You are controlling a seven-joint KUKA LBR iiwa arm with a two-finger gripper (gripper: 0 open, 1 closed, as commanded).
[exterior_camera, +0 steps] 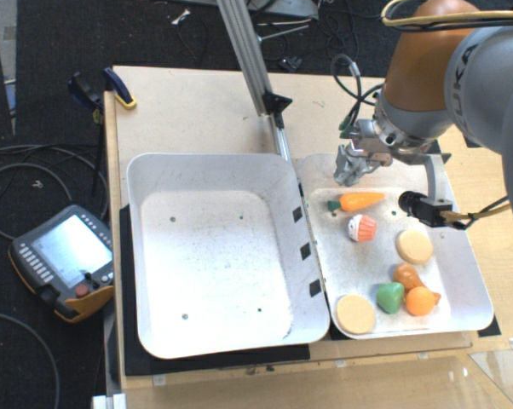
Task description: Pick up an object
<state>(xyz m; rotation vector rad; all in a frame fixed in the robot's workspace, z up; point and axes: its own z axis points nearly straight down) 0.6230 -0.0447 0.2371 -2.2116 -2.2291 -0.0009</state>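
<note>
A dark floor strewn with cables is seen around a pale wooden bench (197,100). At the far left, on the floor, a teach pendant (65,262) with a lit screen is lying. On the bench, the left bin (210,258) is set against the right bin (461,305), their inner rims touching. In the right bin a toy carrot (361,200) is laid across the upper part, with a pink-and-white cupcake-like toy (362,227) just below it. Further right a pale round biscuit-like piece (414,246) is found, and near the front rim a tan disc (355,313), a green pepper-like toy (390,296) and two orange pieces (414,290) are grouped closely. The gripper (352,167) is hung just above the carrot's leafy end; nothing is seen between its fingers, and whether they are parted cannot be told. The carrot is judged light, rigid and smooth, best taken across its narrow body mid-length, where slipping is least likely.
</note>
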